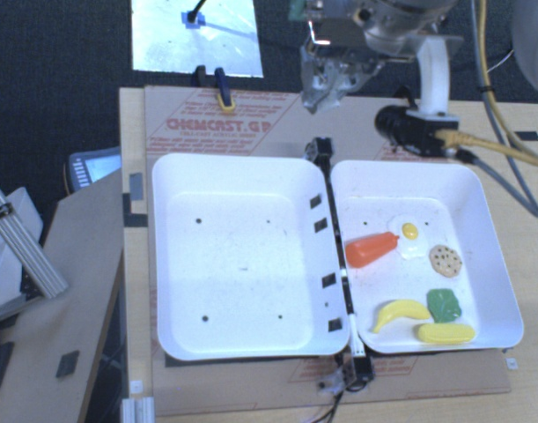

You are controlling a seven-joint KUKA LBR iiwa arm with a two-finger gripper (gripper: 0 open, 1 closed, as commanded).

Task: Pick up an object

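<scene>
The right bin (480, 203) holds several toy foods. An orange carrot (371, 249) lies near its left wall, with a fried egg (409, 233) just right of it. A round cookie (445, 260) sits further right. A yellow banana (401, 313), a green piece (444, 304) and a yellow corn cob (445, 332) lie along the front. My gripper (324, 93) hangs high above the bench, behind the bins, over the gap between them. Nothing shows between its fingers.
The left bin (176, 192) stands beside the right one, joined by a black clip strip (332, 236). Behind the bins lies brown cardboard (216, 123) with a yellow-and-blue clamp (224, 91). A shiny metal sheet (195, 23) lies at the back left.
</scene>
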